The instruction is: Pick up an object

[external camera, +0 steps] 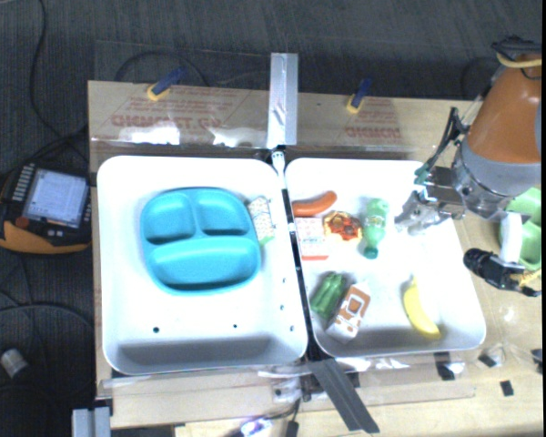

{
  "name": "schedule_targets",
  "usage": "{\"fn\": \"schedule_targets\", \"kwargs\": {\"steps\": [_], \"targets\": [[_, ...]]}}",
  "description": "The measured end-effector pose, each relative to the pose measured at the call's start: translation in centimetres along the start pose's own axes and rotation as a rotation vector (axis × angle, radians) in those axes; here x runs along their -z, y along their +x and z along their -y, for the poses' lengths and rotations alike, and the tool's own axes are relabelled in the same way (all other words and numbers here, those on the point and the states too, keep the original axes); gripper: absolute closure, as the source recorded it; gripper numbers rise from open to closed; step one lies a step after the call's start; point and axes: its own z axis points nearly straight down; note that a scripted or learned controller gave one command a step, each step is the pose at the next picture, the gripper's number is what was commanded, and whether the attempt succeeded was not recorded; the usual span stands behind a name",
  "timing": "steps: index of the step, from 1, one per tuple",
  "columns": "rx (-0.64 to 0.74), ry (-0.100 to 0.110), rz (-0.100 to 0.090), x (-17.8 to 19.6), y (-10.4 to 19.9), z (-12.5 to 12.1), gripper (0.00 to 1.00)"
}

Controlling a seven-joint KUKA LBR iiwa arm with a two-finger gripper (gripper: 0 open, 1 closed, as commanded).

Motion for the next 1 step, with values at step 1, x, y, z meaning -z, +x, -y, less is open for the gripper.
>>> {"fn": "schedule_targets", "kwargs": {"steps": [1], "targets": [[0.001,0.000,-0.001,0.00,0.04,0.00,0.00]]}}
